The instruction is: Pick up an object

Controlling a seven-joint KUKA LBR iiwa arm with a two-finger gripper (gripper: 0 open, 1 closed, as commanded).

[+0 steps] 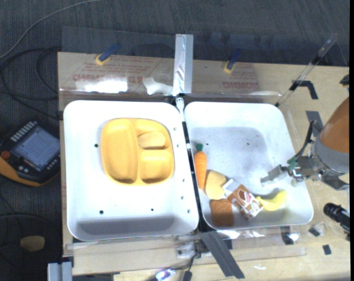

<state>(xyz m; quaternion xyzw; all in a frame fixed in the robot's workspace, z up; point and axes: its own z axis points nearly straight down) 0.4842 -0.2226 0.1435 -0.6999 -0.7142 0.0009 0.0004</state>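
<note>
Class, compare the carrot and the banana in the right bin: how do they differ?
The carrot is orange with a green top; the banana is yellow. The carrot lies straight along the bin's left wall; the banana curves near the right wall, below the hand. Both are toy foods.

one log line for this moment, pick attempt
end effector: over right bin | nearest: banana | held: nothing seen | left bin: yellow tray

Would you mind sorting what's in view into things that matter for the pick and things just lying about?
For the job: gripper, banana, carrot, small carton, brown block, right bin.

Lying about: yellow tray, left bin, handheld pendant.
</note>
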